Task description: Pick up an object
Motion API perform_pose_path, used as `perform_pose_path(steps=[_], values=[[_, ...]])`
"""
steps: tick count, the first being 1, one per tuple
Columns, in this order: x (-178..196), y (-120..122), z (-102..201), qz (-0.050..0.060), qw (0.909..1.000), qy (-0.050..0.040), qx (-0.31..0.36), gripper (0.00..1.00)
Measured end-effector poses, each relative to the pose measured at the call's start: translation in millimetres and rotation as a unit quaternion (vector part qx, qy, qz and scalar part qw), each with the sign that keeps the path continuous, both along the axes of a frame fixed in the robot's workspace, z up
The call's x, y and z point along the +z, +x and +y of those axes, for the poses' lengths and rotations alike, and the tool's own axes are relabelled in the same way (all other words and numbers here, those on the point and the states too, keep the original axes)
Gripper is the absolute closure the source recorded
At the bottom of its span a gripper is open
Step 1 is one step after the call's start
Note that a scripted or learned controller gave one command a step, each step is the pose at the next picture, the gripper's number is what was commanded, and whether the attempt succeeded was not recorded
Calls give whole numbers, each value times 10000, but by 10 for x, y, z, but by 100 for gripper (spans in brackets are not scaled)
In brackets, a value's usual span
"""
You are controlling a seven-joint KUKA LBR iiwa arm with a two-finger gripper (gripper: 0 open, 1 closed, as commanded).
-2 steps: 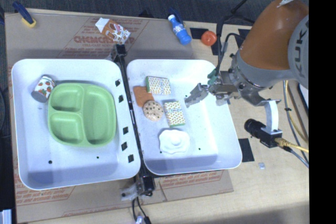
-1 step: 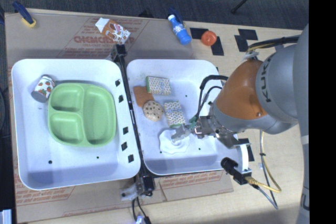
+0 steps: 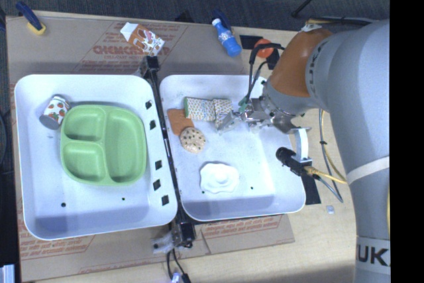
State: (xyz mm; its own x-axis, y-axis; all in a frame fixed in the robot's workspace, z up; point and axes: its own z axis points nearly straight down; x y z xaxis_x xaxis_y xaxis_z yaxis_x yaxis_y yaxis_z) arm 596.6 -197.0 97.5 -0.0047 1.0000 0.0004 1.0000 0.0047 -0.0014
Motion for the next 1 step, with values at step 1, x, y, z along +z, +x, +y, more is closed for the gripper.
perform_pose_path(steps=[1], values=[[1015, 595, 173, -23, 10000, -7, 5, 0]])
